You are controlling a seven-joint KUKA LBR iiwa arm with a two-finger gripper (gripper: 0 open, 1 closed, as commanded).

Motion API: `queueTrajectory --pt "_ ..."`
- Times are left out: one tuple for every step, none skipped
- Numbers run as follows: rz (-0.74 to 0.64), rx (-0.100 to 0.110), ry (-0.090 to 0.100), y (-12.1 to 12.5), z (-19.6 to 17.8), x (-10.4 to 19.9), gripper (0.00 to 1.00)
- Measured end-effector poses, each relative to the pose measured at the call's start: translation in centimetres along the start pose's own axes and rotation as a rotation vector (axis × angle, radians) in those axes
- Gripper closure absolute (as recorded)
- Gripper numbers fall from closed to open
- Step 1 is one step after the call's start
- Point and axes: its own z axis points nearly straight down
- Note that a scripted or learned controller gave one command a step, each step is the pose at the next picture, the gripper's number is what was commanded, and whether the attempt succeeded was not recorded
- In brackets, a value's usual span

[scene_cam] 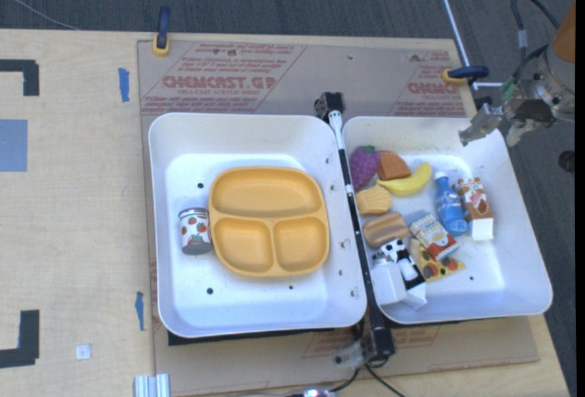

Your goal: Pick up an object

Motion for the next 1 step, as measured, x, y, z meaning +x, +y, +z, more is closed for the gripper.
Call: queueTrajectory --pt "-0.001 -0.015 -0.006 -3.46 8.45 3.29 0.0"
